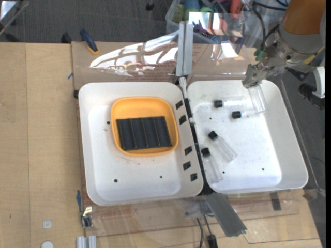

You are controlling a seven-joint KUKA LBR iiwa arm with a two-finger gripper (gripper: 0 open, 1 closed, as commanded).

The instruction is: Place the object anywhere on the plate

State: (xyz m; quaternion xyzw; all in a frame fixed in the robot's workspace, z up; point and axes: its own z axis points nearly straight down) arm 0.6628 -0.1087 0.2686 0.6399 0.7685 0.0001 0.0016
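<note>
My jaws (254,81) hang over the far edge of the right bin (289,154), and I can't tell whether they're open or shut. A clear vial with a black cap (248,106) lies just beneath them, with more capped vials (220,146) scattered nearby. The orange plate (118,110) sits in the left bin (98,174), carrying a black ridged block (143,133).

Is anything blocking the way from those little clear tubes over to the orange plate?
The raised rims where the two bins meet lie between the clear tubes in the right bin and the orange plate in the left. The tool would have to lift a tube over them.
</note>
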